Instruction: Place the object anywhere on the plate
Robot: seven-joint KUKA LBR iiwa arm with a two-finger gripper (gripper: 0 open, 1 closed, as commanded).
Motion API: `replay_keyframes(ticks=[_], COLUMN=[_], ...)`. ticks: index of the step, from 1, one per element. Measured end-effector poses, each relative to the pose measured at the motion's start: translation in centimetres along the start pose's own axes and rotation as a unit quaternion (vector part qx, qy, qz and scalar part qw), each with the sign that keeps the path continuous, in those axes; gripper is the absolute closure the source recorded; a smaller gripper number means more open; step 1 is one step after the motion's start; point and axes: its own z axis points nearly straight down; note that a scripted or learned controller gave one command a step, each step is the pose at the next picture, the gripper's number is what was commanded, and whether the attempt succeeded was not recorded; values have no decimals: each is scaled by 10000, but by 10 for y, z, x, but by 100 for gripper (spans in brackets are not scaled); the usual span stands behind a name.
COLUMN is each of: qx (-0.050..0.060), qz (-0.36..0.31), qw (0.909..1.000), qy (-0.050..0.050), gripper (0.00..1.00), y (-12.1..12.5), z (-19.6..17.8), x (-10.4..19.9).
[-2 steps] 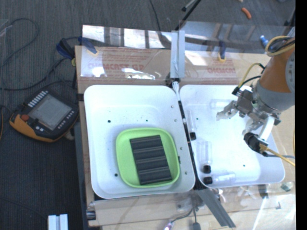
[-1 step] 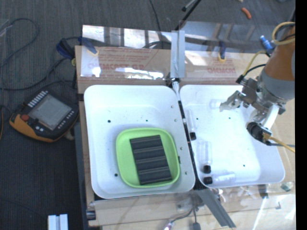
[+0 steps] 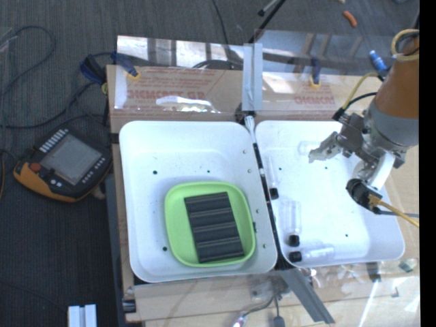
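Plate [image 3: 178, 244] carries a dark ribbed block [image 3: 214, 226]; claw [image 3: 325, 148] spread, over right bin [image 3: 381, 240].

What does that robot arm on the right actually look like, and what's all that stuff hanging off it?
The arm is a thick rounded grey tube with an orange band above the wrist. At its end sits a metal two-finger gripper of grey and black parts, with a white piece and a black round-ended unit beside it. Yellow cables run along it, and a blue connector sits near the orange band.
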Motion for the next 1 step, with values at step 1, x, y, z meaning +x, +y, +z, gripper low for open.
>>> replay_keyframes(ticks=[1], qx=[-6], qz=[75], qw=[10000], qy=[-1], gripper=[0], y=[-9], z=[-37], x=[32])
